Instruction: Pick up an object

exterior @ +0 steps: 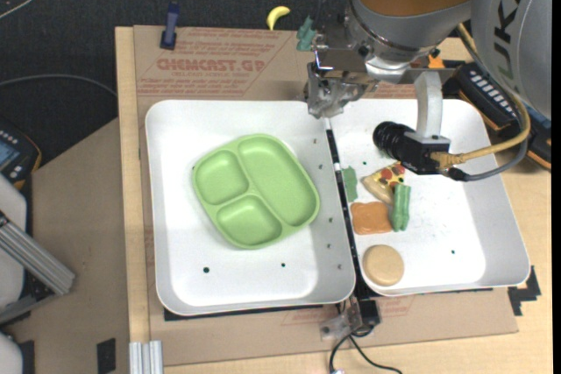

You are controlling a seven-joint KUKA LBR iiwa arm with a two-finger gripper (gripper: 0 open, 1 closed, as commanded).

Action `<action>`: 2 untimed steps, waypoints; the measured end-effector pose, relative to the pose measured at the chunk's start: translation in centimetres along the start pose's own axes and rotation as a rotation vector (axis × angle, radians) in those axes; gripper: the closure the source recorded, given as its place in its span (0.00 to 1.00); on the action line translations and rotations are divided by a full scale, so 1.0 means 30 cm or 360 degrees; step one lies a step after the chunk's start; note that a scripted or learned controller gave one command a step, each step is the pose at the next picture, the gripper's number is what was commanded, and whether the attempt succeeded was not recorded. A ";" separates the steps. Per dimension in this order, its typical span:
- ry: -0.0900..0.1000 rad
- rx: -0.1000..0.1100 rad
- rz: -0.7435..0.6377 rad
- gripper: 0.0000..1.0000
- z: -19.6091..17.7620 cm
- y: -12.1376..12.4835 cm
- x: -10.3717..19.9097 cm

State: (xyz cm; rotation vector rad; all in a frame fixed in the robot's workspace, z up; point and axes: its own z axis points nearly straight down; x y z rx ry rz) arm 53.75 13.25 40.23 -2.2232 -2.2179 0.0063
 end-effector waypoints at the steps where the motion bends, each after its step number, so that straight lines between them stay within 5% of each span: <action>1: 0.0000 -0.0002 -0.0001 1.00 0.239 0.264 0.023; 2: 0.0001 0.0004 -0.0006 1.00 0.701 0.396 0.065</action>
